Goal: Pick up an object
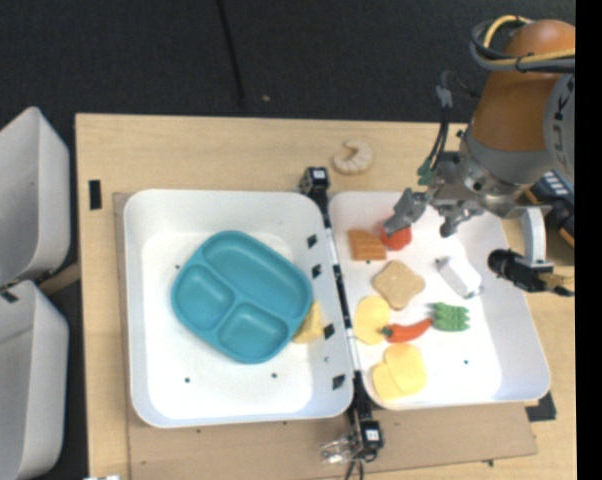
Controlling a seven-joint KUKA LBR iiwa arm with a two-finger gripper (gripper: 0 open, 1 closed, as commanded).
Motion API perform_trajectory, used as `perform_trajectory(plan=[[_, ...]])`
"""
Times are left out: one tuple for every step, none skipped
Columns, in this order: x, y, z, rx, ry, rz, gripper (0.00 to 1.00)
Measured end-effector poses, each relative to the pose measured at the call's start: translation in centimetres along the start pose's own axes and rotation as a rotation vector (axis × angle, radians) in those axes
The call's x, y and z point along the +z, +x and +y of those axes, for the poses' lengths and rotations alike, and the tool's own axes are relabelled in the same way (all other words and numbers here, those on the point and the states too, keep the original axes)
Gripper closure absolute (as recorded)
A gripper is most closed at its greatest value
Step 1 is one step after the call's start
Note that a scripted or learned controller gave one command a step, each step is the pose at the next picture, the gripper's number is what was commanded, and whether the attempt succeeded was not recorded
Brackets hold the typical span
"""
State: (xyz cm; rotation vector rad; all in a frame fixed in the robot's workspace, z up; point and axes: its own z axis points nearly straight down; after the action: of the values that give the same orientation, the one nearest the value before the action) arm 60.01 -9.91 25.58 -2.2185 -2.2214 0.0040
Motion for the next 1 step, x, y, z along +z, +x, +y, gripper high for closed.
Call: perform_trajectory(plan=[[5.15,8.78,-3.41,-0.007,0.007,0.004,0.0]])
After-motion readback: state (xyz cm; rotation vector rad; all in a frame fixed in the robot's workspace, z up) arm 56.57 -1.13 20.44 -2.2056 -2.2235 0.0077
